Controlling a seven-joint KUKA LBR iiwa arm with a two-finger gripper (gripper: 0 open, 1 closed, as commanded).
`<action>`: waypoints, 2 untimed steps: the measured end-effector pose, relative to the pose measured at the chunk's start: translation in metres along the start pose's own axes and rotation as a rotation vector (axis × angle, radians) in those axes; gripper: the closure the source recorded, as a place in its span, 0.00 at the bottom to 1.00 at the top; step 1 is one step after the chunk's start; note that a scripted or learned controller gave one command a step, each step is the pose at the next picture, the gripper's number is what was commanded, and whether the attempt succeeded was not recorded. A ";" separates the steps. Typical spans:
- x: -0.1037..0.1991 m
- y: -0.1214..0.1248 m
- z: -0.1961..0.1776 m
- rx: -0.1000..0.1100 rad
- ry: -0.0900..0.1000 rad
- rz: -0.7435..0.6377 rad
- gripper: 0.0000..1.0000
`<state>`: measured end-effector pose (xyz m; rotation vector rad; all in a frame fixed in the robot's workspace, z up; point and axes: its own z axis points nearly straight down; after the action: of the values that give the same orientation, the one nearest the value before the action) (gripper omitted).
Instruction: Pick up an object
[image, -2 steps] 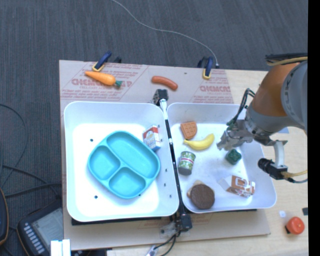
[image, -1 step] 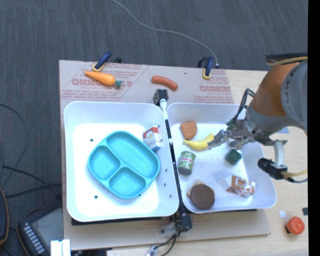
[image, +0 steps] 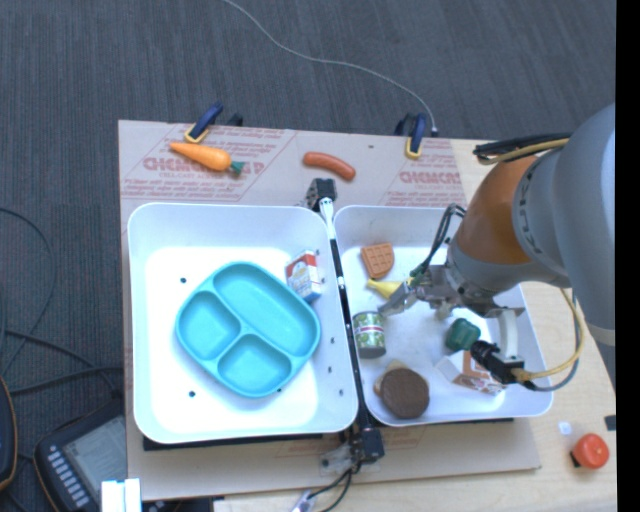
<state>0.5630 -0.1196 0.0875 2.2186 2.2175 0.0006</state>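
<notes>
Camera view: gripper (image: 420, 292) in right bin (image: 535, 398), finger state unclear; arm hides bin's right part.

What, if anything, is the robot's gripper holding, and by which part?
Cannot be told: the two-finger gripper hangs in the right white bin beside a small yellow piece, with no visible hold.

Floor: dark grey carpet (image: 300, 60) with a fine ribbed weave.
Cable: 1 thin white wire (image: 300, 52) curving across the carpet.
Bench top: pale cardboard sheet (image: 270, 165) with red print, held by 2 clamps (image: 205, 122).
Light: even, soft shadows.
</notes>
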 end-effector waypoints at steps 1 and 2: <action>0.004 -0.042 -0.001 -0.007 -0.001 0.000 0.00; -0.008 0.022 0.000 -0.004 0.000 -0.001 0.00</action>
<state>0.5849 -0.1277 0.0876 2.2156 2.2168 0.0052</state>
